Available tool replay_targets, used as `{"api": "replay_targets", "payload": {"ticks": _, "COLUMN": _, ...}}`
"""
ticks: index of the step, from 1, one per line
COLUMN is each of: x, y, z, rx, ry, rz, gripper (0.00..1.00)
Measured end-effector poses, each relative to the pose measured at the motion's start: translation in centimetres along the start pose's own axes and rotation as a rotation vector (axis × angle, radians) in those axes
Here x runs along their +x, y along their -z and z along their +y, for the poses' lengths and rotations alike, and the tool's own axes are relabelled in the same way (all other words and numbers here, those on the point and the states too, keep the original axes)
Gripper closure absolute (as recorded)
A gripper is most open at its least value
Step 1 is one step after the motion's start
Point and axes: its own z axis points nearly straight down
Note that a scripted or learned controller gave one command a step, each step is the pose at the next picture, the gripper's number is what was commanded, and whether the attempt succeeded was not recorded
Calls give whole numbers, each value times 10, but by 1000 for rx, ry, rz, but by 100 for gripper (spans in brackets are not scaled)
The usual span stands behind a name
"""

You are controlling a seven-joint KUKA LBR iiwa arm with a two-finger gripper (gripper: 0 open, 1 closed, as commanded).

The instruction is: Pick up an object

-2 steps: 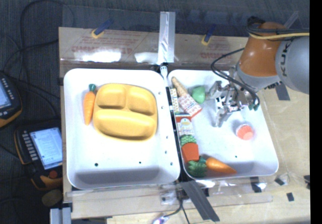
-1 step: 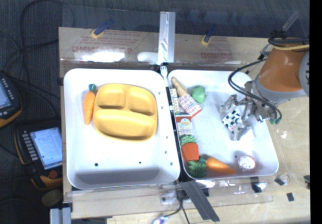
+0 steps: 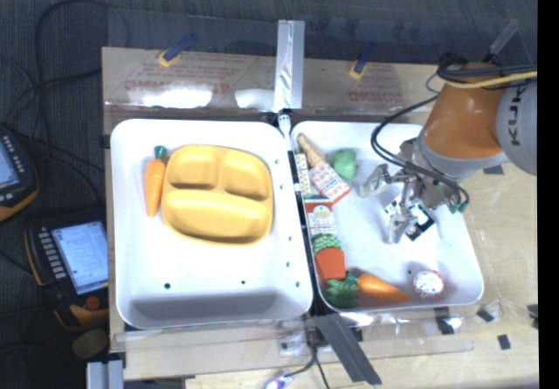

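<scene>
My gripper hangs over the middle of the right bin, pointing down at bare white floor, with nothing visible between its fingers. To its left lie a green round toy, an ice cream cone toy and a small carton. Along the bin's front are a red and green vegetable toy, a carrot and a white ball with red marks. The left bin holds a yellow divided tray and a second carrot.
The arm's orange band rises over the right bin's back right corner, with cables looping beside it. A metal divider post stands behind the bins. Clips and tape sit on the cardboard at the back.
</scene>
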Motion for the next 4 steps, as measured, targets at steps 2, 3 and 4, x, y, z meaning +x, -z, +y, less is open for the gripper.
{"api": "replay_targets", "payload": {"ticks": 2, "x": 69, "y": 1, "z": -33, "rx": 1, "ry": 153, "rz": -3, "gripper": 0}}
{"api": "replay_targets", "payload": {"ticks": 3, "x": 69, "y": 1, "z": -31, "rx": 2, "ry": 282, "rz": -2, "gripper": 0}}
{"api": "replay_targets", "payload": {"ticks": 4, "x": 58, "y": 1, "z": -23, "rx": -3, "ry": 227, "rz": -1, "gripper": 0}}
